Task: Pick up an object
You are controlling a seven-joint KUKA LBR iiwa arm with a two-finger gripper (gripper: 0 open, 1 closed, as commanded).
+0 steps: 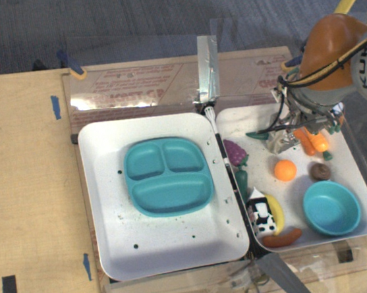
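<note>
Two bins (pixel 116 250) sat side by side; I saw the gripper (pixel 287 138) low beside the carrot (pixel 310 141), upper right, presumably reaching; jaws' state unclear.

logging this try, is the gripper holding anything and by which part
Cannot tell: the gripper is low in the right bin beside the toy carrot, but no object visibly sits between its fingers.

Right bin (pixel 363 173) crowded, with orange ball (pixel 285 170), brown ball (pixel 319 171), carrot (pixel 313 141) and teal bowl (pixel 332 207) close together; open floor surrounds the teal divided plate (pixel 168 176) in the left bin (pixel 104 205).
</note>
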